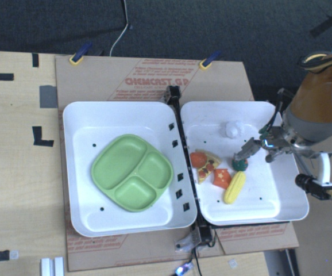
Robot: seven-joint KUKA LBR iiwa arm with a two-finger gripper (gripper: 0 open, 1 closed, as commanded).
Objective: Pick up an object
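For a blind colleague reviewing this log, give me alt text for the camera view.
The gripper reaches from the right into the right bin, just above a small dark green object beside a yellow corn cob and red and orange toy foods. The left bin holds a green divided plate.

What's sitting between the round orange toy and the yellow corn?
In the camera view, a small red-orange block lies between the round orange toy and the yellow corn.
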